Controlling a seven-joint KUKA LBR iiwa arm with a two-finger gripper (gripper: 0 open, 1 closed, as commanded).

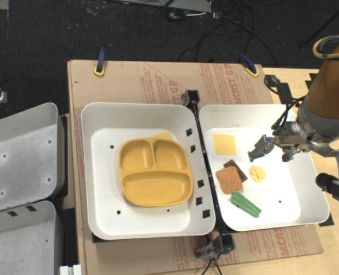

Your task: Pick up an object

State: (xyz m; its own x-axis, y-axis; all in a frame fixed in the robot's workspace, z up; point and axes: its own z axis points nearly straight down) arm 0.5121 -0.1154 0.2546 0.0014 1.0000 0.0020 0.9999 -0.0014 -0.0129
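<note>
While hovering in the right bin [307,211], end effector [260,150] with fingers spread and nothing between them, poised above small yellow piece [257,173]; best lowered squarely over it before closing. Alongside in that bin: yellow square [225,144], brown slab [229,180], green stick [245,204]. Left bin [101,211] carrying one yellow divided tray [156,172] (compartments bare).

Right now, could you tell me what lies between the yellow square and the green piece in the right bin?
In the camera view, the brown square lies between the yellow square and the green piece.
</note>
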